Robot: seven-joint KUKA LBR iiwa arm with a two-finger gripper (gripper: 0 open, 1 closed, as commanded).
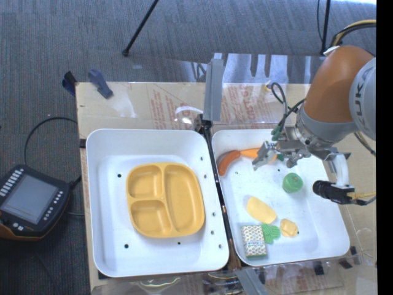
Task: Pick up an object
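Objects for picking lie in the right bin (325, 238), a shallow white plastic tray with rounded corners. Toward its far left corner: an orange curved piece (228, 160), smooth and crescent-shaped, with a brighter orange tapered piece (249, 153) touching its right end. Near the bin's middle: a small green ball (293, 182), glossy and round. Toward the near edge: a pale yellow oval piece (261, 210), smooth; a small yellow lumpy piece (288, 228); a green ridged piece (271, 233) between them; and a flat rectangular packet (253, 241) with a fine checked pattern, close to the near left corner.

My gripper (279, 153) hangs over the far half of the right bin, just right of the tapered piece and above the green ball; whether it is released or clenched I cannot tell, and nothing can be seen grasped.

The left bin (104, 226) carries a yellow divided plate (165, 200), matte plastic, rounded-square, with three compartments, lying at its centre.
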